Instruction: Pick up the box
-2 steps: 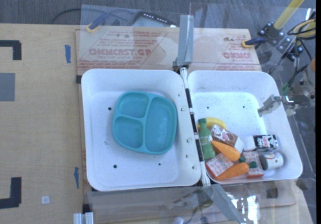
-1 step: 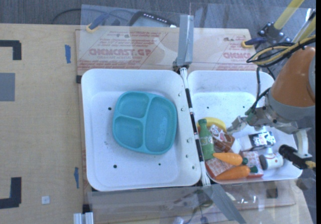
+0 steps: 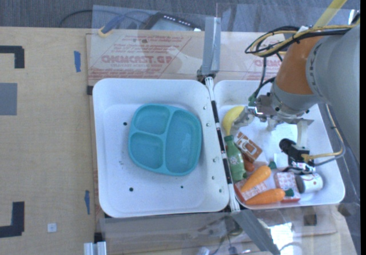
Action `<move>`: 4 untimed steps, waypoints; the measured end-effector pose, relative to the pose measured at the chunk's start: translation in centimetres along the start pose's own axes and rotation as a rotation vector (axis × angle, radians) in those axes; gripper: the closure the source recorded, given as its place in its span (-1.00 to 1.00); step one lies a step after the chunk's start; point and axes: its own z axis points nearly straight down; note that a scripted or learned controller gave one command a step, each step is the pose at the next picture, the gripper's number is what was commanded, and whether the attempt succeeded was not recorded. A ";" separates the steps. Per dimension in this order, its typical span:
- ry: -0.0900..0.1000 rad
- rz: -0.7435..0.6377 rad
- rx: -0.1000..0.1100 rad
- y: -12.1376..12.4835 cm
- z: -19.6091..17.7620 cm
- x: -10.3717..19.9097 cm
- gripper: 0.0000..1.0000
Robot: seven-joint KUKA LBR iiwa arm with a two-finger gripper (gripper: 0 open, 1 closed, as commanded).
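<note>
We see the box (image 3: 248,146) in the right bin (image 3: 334,191), near its left wall – a small brown and white carton which lies flat and a little turned, with a banana (image 3: 231,118) just above it, a green bottle (image 3: 234,159) touching its left side and two carrots (image 3: 257,186) below it. The hand (image 3: 273,118) hangs over the upper part of the same bin, near the box but apart from it, and it holds nothing that we can see; if it is released or clenched we cannot tell. We judge the box is light and quite stiff, but thin card can bend under strong pressing – so we would take it across its two short sides, where there is free space. The left bin (image 3: 108,151) carries a blue divided plate (image 3: 166,139).
</note>
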 end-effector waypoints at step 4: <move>-0.003 0.120 0.054 4.9 0.1 0.0 -1.00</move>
